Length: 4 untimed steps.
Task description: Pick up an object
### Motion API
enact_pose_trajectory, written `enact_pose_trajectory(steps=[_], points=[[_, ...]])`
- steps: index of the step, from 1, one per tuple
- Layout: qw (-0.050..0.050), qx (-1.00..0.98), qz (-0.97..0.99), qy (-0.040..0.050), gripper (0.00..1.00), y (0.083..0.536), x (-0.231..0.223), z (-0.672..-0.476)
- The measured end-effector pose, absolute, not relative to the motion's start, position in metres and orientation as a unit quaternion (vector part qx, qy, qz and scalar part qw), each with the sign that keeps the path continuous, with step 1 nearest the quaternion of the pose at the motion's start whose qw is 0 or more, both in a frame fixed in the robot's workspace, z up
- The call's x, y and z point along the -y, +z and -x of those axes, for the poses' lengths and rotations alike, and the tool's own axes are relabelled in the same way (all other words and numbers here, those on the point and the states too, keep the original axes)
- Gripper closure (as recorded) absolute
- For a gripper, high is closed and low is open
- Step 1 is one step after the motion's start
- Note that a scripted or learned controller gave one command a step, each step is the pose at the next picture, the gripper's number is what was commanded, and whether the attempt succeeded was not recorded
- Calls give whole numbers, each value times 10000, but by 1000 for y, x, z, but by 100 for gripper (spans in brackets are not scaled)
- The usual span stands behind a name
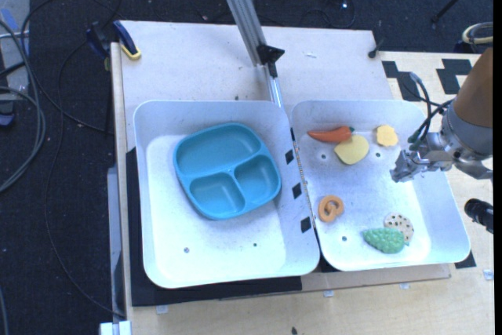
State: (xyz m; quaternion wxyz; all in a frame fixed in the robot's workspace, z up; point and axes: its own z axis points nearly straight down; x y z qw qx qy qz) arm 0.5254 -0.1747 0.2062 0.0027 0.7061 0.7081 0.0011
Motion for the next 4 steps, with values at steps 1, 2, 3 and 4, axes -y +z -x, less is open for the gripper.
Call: enact_pose_trajectory(steps=[1,2,3,4], points=[[5,-7097,-7045,10,100,211,133,-544],[-10,-7099,-7043,5,100,210,84,-548],[5,-7097,-7045,15,100,219,39,-570],[-2,-7100,-7042,17,100,225,-24,-584]])
